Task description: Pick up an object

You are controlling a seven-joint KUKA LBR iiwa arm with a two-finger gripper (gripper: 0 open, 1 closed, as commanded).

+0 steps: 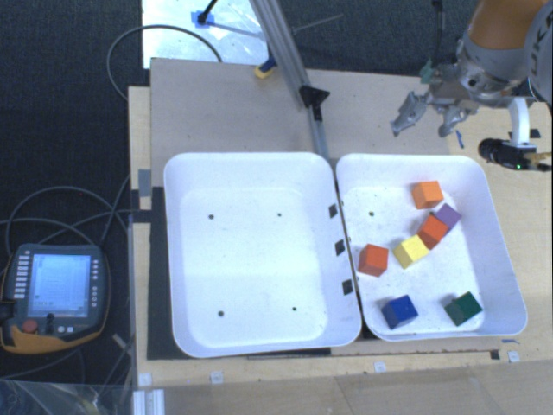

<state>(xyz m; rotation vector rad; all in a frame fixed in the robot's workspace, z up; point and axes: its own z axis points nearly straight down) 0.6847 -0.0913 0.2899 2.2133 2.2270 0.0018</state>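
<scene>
The tan surface (233,102) carries two shallow white bins side by side, the left bin (177,232) bare inside and the right bin (501,258) holding seven small blocks. The grey and orange arm (505,24) hangs over the surface's far right corner, its hand (428,121) spread apart with nothing between the fingers, just beyond the right bin's far rim. Along that bin's near edge sit a green block (464,308) and a blue block (399,311), while toward its middle an orange block (427,194), a purple block (447,215), a red-orange block (432,230), a yellow block (411,251) and another orange block (373,259) run in a loose diagonal.
</scene>
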